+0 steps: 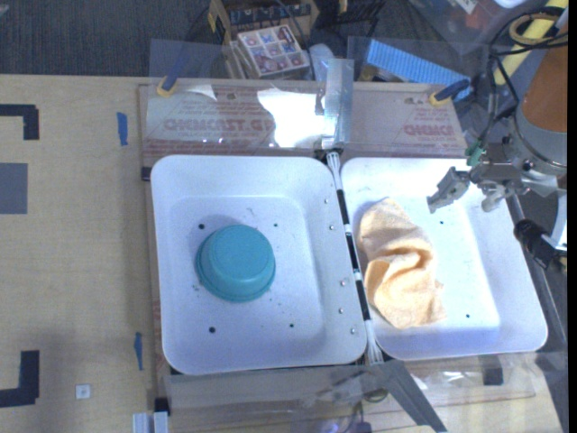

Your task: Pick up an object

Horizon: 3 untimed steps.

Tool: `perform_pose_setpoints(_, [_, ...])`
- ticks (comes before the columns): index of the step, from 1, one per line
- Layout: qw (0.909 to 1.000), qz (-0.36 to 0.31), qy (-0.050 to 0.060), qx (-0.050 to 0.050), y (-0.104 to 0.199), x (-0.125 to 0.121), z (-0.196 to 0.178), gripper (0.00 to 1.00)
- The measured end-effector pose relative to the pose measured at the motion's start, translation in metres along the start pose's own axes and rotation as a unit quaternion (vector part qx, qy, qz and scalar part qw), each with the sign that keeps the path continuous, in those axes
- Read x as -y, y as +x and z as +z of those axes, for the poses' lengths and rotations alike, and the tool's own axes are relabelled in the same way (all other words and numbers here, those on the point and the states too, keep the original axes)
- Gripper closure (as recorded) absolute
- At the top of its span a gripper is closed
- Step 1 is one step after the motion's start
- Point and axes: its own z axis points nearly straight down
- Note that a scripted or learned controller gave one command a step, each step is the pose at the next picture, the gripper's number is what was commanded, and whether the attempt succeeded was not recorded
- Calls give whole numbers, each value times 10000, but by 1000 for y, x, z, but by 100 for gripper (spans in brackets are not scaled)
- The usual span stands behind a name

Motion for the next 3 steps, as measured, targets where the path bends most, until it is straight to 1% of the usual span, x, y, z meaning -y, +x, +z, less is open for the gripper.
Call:
perform_pose_setpoints(1, [9991,-416,6,-3,1,4,142,0])
perform_pose_setpoints(2, [9935,-1135,-27,-6,10,-9,190,0])
perform_pose_setpoints(3, [9938,-1109,-63,1,7,-11,179,100])
